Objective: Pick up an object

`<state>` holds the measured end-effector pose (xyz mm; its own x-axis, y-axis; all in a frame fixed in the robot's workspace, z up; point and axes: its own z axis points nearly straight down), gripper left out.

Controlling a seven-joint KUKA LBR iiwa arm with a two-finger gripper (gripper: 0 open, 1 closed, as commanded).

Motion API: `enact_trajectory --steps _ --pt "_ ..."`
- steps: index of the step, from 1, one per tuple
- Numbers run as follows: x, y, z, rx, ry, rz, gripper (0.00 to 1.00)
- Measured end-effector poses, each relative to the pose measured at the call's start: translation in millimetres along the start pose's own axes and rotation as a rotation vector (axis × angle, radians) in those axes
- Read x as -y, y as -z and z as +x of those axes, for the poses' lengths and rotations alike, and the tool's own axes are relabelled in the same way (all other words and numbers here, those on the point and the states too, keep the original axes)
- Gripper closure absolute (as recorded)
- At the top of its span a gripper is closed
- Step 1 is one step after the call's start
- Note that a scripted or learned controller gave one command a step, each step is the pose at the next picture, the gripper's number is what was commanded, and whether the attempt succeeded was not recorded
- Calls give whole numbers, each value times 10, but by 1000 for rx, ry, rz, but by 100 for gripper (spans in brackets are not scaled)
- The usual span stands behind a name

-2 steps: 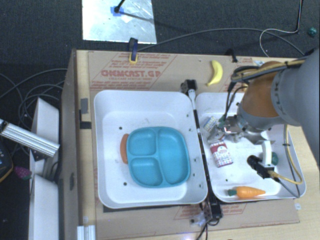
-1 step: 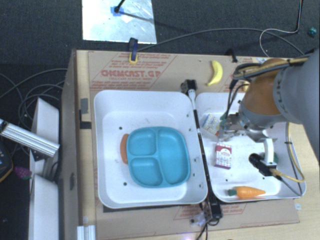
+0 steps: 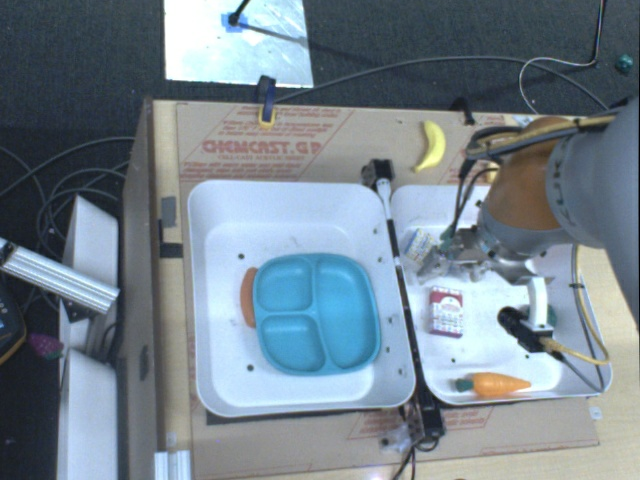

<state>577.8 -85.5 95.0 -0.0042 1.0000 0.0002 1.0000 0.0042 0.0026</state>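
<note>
While the gripper [image 3: 440, 258] sits low at right bin [image 3: 575, 393] upper left, over crumpled wrapper [image 3: 418, 243], can't tell finger state. Red box [image 3: 447, 312] just below: probably light, stiff carton, grip across narrow sides. Carrot [image 3: 497, 385] at bottom edge, slicker.

Bench surroundings beyond the bins
A banana [image 3: 432, 145] is seen lying on the cardboard sheet [image 3: 300, 138] behind the bins; a shiny foil sheet [image 3: 236, 28] is laid on dark carpet [image 3: 70, 58].
</note>
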Motion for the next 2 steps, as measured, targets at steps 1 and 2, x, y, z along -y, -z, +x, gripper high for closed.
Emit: enact_trajectory --steps 1,2 --pt "275 -113 -22 0 -3 3 0" --pt "266 -8 -19 0 -2 1 100"
